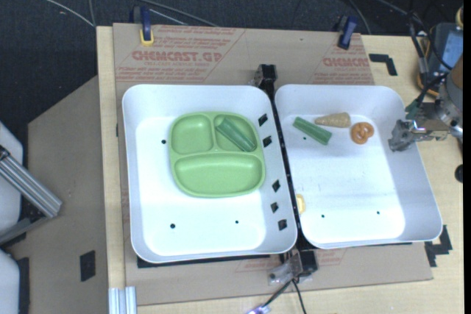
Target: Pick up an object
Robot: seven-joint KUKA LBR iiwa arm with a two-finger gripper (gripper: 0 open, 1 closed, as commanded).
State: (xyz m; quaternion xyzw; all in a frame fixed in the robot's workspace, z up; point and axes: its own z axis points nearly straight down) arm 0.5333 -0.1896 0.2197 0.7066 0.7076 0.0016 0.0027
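The right bin (368,220) holds three small items near its far side: a green stick-shaped piece (312,131), a tan cone-shaped piece (333,120) and an orange pretzel-like ring (361,132). My gripper (407,134) hangs at the right rim of that bin, a short way right of the orange ring and touching none of the items. The left bin (147,217) carries a green divided plate (216,155) with a darker green piece (236,133) lying in its upper right compartment.
A row of black clips (274,187) runs along the seam between the bins. Blue clamps (146,22) (346,31) pin the board at the back. Cables cross the dark floor behind the bench, and a metal rail (26,184) stands at the left.
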